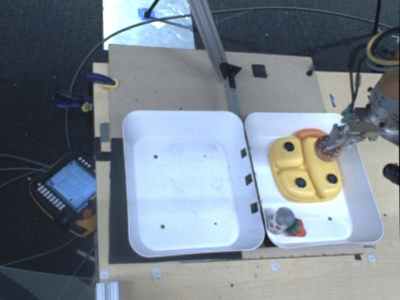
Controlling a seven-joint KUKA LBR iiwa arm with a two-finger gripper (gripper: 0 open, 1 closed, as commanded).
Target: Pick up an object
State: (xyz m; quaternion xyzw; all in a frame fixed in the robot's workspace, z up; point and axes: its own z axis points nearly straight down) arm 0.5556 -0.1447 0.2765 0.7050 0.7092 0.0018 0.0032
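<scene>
Arm stretched in from the right, end effector (329, 147) lowered onto the yellow toy (304, 170).
Its grip cannot be told; the toy's long axis is angled up-left to down-right.

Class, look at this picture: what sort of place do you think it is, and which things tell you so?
Probably a robotics lab or test bench. Two white bins sit side by side on a board, a robot arm's pincer reaches over a yellow toy, and a handheld control pendant lies beside loose cables.
</scene>
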